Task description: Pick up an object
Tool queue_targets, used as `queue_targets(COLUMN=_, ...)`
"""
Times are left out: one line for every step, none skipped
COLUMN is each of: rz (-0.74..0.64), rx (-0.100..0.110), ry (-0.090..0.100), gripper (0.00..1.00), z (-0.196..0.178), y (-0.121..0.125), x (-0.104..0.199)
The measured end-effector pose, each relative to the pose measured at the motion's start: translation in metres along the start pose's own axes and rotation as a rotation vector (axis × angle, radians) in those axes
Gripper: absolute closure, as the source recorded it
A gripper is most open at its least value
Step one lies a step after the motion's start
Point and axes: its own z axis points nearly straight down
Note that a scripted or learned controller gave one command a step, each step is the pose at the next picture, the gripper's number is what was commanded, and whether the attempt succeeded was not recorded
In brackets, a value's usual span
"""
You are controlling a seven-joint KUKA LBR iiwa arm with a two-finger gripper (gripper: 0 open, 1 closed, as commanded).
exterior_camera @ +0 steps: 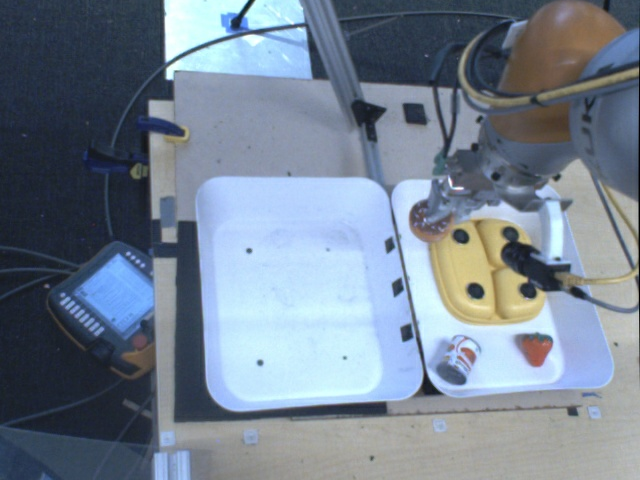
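Down low over the far left corner of the right-hand bin [590,373], gripper [436,211] directly above a small round brownish object [430,226], seemingly touching or just shy of it. Spread or pressed together of the jaws: cannot tell, tips lost against the object and the wrist hardware. No clear sign of the object pinched between them. Just to the right and nearer, a large yellow moulded piece [488,268] with dark spots, its edge close beside the brown object. Well apart along the near wall, a small can [458,357] on its side and a red strawberry-like toy [537,348]. Left-hand bin [215,218] beside it on the counter [260,118]. Likely move: straight vertical closure on the round object, no sideways reach needed; chief risk a snag on the yellow piece.
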Motion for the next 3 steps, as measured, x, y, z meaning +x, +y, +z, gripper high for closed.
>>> queue_targets(rz=0.0, rx=0.002, ry=0.0, gripper=1.0, z=0.022, y=0.016, x=0.055)
queue_targets(rz=0.0, rx=0.002, ry=0.0, gripper=1.0, z=0.039, y=0.039, x=0.11)
queue_targets(rz=0.005, rx=0.001, ry=-0.002, gripper=0.0, z=0.038, y=0.038, x=0.106)
